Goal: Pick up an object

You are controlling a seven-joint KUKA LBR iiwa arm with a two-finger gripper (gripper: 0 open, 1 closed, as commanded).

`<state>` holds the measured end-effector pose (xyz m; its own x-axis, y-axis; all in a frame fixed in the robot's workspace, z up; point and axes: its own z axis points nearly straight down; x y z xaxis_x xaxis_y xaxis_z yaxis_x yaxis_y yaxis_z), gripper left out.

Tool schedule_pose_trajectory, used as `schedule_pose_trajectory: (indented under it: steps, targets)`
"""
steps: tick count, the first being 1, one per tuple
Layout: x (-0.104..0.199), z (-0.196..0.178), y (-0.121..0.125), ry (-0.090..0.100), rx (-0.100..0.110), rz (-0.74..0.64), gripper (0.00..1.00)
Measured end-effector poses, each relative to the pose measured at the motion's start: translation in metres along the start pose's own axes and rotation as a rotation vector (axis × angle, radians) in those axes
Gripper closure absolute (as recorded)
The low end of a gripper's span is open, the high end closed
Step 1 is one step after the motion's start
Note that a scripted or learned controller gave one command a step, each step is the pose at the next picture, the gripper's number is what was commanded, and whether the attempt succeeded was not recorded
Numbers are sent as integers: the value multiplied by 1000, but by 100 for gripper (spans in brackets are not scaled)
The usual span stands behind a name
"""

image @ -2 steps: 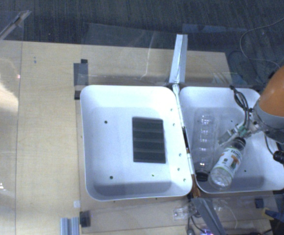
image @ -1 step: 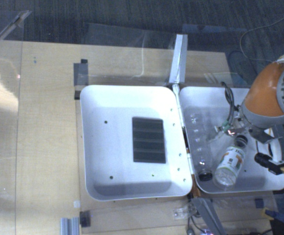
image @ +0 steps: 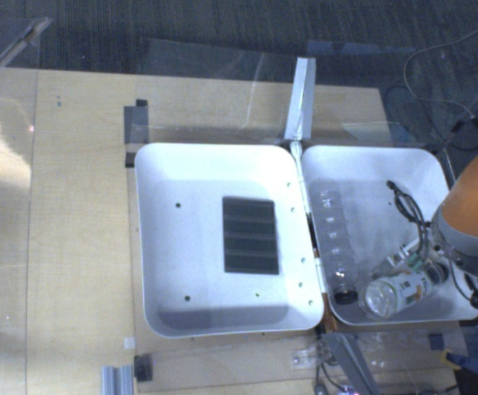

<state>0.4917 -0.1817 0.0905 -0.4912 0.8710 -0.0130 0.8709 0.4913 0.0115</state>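
Gripper (image: 411,257) low inside the right bin (image: 370,153), toward its front right corner, at the end of the grey arm (image: 469,249) coming in over the bin's right rim. Grip state: cannot tell, tool end a clutter of pale metal and small wires at this resolution. Orange band (image: 473,208) just above and right of it, over the bin's right edge. Clear bottle (image: 395,293) lying on its side on the bin floor close to the front wall, just in front of the gripper; touching or merely beside, cannot tell, and not seen clamped. Small dark piece (image: 345,296) on the floor left of the bottle, near the front left corner, apart from the bottle. Clear strip (image: 331,220) with a row of faint bumps along the bin's left wall, running back to front. Black cable (image: 405,202) curving across the floor behind the gripper, toward the back right. Left bin (image: 181,171) touching the right bin along the shared edge; black ribbed pad (image: 250,235) flat in its middle, slightly right of centre, long side running back to front, well apart from the gripper. Both bins on the wooden bench (image: 74,220), nearer its right side. Metal bar (image: 300,101) on the bench behind the seam between the bins, angled toward the back edge. Black bracket (image: 137,122) at the left bin's back left corner, another black block (image: 142,369) at its front left corner.
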Motion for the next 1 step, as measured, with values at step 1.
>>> schedule_pose_trajectory:
  steps: [1]
  targets:
    - [-47, 2, 35, 3, 0, 104, 0]
